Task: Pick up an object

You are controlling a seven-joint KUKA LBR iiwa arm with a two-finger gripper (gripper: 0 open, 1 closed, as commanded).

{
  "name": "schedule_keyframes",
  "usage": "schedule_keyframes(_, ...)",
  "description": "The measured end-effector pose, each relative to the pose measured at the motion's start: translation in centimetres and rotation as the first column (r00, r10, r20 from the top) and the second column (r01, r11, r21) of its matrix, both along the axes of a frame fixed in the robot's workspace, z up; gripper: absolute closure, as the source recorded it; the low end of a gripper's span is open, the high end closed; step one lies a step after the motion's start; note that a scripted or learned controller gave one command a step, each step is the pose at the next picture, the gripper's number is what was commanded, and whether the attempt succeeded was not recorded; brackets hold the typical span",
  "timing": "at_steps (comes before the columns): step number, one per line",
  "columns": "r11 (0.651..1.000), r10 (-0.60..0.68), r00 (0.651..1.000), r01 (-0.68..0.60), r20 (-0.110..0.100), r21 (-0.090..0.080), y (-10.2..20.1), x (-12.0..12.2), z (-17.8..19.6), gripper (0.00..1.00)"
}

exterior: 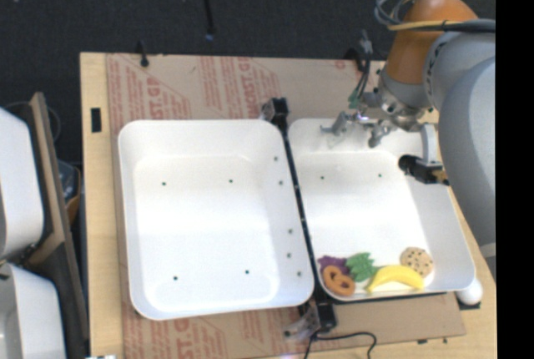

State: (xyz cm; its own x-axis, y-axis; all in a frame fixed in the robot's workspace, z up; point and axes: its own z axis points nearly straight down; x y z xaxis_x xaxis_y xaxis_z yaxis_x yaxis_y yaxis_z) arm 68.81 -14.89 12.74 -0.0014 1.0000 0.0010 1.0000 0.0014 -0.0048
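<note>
Cardboard (pixel 209 90) under bins bears mirrored red print, unreadable; hand (pixel 360 129) above right bin (pixel 367 199).

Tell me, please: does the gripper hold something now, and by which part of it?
Nothing is held. The gripper hangs over the far end of the right bin, while the banana and cookie lie at its near edge.

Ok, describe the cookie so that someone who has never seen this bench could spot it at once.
Start at the right-hand white bin, the one nearer the arm, and go to its near edge, where a few small toy foods lie in a row. The cookie is at the right end of that row, just above the yellow banana. It alone is a round tan disc with dark specks.
</note>
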Motion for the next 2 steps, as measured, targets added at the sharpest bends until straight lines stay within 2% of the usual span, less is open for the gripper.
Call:
schedule_keyframes(1,1.0,-0.004,1.0,0.005,0.007,-0.002,-2.4,-4.6,3.5,0.0)
schedule_keyframes(2,1.0,-0.001,1.0,0.001,0.002,-0.001,-2.5,0.0,-1.9,0.0)
